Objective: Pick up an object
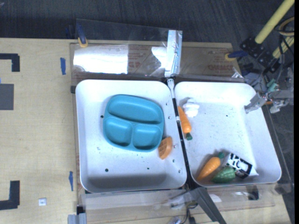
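In the right bin, a small orange carrot-like piece with a green tip lies by the left wall, with a white lump just above it. Near the front sit an orange carrot, a green item touching it, and a black-and-white object behind them. The left bin holds a blue divided plate and an orange bread-like piece at the plate's lower right. My gripper hangs at the right bin's far right rim, well apart from every object.
A clear panel with tape stands behind the bins. Cables and a yellow pole crowd the top right. The wall between the bins runs close to the carrot-like piece and the bread piece.
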`<state>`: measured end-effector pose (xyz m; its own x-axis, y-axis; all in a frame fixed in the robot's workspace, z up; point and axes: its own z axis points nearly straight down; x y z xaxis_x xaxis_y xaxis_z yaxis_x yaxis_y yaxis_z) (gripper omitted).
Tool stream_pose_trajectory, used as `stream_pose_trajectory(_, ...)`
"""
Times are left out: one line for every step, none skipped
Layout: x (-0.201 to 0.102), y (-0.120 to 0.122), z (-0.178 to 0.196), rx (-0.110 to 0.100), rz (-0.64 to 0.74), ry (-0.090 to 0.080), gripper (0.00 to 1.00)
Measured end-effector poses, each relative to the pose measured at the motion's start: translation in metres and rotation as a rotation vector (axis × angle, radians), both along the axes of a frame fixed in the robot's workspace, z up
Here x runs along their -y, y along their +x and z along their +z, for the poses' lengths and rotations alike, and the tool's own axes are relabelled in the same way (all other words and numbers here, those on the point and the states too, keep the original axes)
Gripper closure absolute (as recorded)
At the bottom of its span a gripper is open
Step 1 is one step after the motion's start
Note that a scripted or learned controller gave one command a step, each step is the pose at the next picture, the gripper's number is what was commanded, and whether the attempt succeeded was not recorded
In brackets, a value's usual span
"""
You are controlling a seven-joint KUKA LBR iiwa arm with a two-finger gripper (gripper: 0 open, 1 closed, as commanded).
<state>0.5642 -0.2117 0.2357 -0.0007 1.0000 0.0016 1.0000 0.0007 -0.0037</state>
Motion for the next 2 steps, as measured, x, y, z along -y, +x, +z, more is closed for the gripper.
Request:
stream_pose_trajectory(-0.023, -0.054, -0.104, -0.005, 0.094, 0.002, 0.00)
stream_pose_trajectory(-0.071, -0.083, -0.149, 0.009, 0.317, -0.006, 0.00)
